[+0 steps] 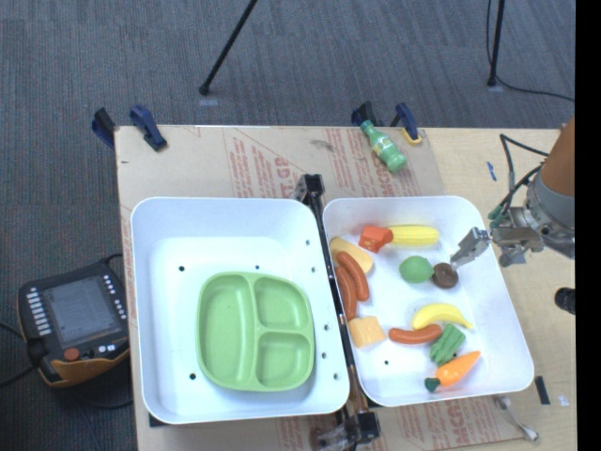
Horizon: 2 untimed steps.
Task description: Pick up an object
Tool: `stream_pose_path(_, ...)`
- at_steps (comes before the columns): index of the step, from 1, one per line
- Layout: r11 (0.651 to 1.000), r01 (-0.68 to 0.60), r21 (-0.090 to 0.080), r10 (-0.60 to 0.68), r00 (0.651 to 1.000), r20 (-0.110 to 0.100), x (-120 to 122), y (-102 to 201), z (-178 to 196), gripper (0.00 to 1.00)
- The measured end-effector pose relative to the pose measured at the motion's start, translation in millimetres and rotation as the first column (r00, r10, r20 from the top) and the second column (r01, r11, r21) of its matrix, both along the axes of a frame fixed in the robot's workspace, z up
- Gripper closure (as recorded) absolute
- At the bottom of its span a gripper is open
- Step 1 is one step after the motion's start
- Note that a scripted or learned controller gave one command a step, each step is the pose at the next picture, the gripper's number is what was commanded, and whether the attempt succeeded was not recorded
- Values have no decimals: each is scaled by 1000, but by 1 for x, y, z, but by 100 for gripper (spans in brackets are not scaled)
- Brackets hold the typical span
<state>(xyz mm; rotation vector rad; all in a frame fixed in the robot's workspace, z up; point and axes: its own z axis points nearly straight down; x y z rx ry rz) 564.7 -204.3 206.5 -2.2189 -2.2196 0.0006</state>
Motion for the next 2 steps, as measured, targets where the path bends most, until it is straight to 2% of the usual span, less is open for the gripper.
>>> stream_pose_path(1, 998, 68, -2, -68, 998, 10, -41, 58, -111, 0)
stream_pose_path(2, 996, 85, 1, -85, 996, -1, -90, 76, -119, 0)
